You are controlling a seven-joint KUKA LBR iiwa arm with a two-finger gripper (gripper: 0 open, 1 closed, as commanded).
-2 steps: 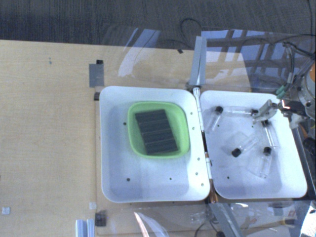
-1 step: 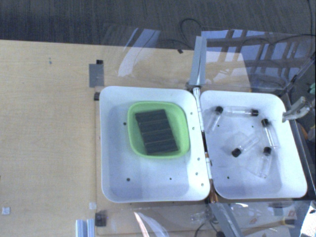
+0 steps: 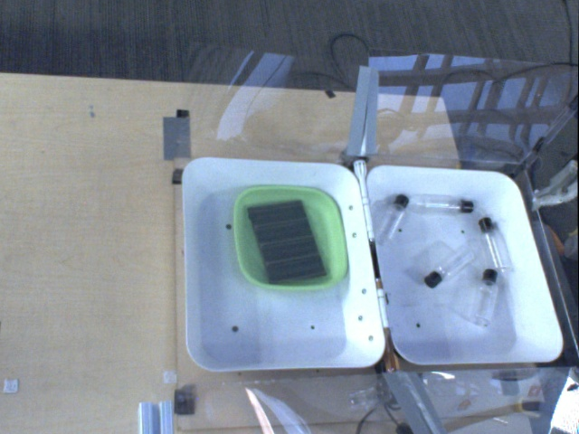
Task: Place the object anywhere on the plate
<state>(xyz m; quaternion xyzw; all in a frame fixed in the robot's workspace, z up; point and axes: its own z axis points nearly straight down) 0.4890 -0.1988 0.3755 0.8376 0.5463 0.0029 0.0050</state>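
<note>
A green square plate [image 3: 336,233] sits in the left white bin [image 3: 271,333], toward its far side. A dark grey ribbed block [image 3: 286,240] lies on the plate, near its middle. In the right white bin [image 3: 452,337] lie several clear vials with black caps: one [image 3: 432,204] along the far wall, one [image 3: 493,242] at the right, one [image 3: 448,268] near the middle and one [image 3: 486,297] toward the front right.
A grey metal post [image 3: 364,111] stands behind the seam between the two bins. Clear shield panels and cables show at the back right and along the front edge. Bare wooden bench [image 3: 81,242] extends to the left.
</note>
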